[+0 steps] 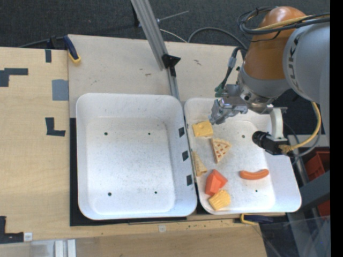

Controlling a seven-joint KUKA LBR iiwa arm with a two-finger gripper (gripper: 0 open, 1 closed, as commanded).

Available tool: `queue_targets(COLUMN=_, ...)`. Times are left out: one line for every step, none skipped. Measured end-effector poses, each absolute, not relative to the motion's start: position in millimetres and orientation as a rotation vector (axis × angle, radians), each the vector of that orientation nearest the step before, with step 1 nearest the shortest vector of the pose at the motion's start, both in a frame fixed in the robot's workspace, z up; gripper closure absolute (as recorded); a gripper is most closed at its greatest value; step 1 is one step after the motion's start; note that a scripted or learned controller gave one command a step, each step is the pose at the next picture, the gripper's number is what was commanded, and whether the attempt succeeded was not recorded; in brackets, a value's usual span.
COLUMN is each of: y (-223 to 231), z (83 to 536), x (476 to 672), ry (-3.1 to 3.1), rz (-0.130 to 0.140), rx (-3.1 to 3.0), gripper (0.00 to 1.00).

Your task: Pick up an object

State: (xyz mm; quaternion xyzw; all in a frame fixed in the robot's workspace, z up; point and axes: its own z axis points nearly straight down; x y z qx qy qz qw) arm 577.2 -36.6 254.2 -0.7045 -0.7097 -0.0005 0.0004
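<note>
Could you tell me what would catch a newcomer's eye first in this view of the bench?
Probably the big grey arm with its orange band reaching in from the right, its gripper hanging over the far end of the right bin. Next come the small toy foods scattered in that bin: a yellow cheese block just beside the gripper, a waffle wedge, an orange-red chunk and a sausage.

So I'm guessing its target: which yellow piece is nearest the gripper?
The square yellow block, just below-left of the gripper. The waffle wedge and the yellow piece by the bin's front edge lie farther.
</note>
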Motion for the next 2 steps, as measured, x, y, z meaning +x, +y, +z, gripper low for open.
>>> queue_targets(y=13.7, z=255.0, x=593.8, ry=-2.228, rz=-0.001, rx=-2.212, gripper=1.0)
queue_targets(y=64.6, z=230.7, x=608.2, ry=-2.227, rz=0.003, rx=-2.213, gripper=1.0)
